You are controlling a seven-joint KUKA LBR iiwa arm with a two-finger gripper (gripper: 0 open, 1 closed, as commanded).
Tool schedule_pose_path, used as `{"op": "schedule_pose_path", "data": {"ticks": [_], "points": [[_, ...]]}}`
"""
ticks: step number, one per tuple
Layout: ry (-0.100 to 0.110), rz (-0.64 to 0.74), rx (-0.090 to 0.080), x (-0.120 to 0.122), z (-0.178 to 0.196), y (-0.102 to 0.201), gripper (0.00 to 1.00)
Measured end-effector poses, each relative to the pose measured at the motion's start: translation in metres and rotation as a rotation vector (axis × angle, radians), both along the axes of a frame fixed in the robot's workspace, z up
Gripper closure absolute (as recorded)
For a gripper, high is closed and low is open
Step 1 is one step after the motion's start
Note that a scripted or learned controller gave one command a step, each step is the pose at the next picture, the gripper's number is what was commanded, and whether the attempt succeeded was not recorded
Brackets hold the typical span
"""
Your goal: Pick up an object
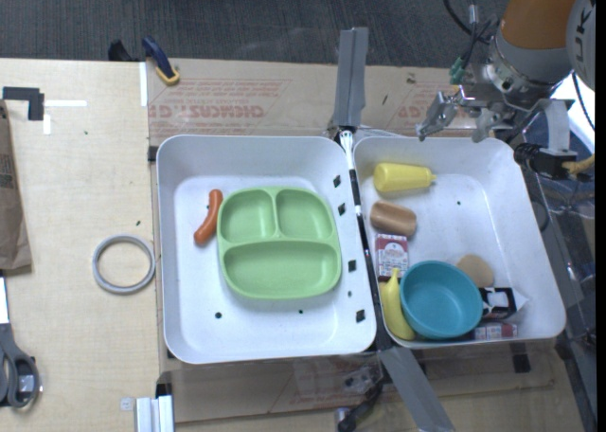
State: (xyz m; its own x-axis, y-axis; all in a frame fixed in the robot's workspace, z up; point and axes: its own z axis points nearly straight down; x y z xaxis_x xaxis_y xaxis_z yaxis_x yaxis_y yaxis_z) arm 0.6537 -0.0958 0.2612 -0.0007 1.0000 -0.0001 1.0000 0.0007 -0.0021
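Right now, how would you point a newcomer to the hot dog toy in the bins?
Look at the left bin, the one that holds the green divided plate. Just off that plate's left edge, on the white floor, lies the hot dog toy. It is a slim orange-red sausage, the only small loose item in that bin.

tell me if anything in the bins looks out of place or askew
Mostly tidy. In the left bin an orange sausage lies on the floor, touching the green divided plate rather than in it. The right bin crowds items around a blue bowl.
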Motion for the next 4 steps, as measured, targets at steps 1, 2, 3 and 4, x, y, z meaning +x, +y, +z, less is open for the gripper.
{"op": "schedule_pose_path", "data": {"ticks": [1, 2, 3, 4], "points": [[-0.001, 0.123, 0.000, -0.012, -0.169, -0.004, 0.00], [-0.004, 0.413, 0.000, -0.051, -0.168, -0.002, 0.00], [0.013, 0.464, 0.005, 0.001, -0.173, -0.018, 0.00], [-0.003, 0.545, 0.000, -0.053, -0.126, -0.018, 0.00]]}}
